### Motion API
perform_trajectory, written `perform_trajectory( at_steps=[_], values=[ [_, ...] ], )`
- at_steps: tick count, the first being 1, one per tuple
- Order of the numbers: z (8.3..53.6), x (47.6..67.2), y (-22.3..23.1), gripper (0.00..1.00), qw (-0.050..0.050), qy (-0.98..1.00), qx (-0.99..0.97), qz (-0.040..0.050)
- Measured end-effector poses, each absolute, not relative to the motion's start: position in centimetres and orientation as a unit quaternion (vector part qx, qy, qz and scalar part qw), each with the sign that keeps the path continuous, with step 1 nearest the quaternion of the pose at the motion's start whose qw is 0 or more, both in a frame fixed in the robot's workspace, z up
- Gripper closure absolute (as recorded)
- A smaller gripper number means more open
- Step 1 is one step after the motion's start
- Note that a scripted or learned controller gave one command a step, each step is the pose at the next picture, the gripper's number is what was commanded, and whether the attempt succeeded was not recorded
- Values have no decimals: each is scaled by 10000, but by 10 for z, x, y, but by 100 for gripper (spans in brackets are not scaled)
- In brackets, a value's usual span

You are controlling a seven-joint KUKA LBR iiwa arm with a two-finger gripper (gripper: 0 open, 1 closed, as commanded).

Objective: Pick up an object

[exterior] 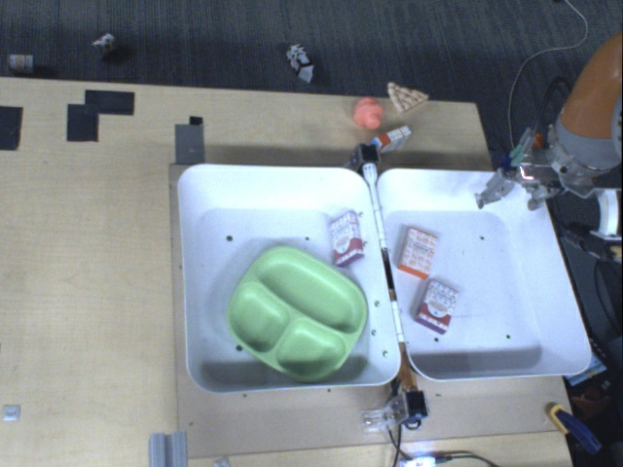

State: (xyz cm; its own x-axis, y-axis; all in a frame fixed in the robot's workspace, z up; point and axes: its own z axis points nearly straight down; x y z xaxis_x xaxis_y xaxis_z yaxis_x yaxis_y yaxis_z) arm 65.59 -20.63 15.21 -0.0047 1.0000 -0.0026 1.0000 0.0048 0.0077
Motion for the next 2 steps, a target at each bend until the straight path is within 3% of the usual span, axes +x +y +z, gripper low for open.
perform_trajectory(
  at_steps=[1,2],
  values=[
    [85,670,-188,0,15,7091,7051,13],
    [98,672,-188,100,43,7103,7039,25]
  ],
)
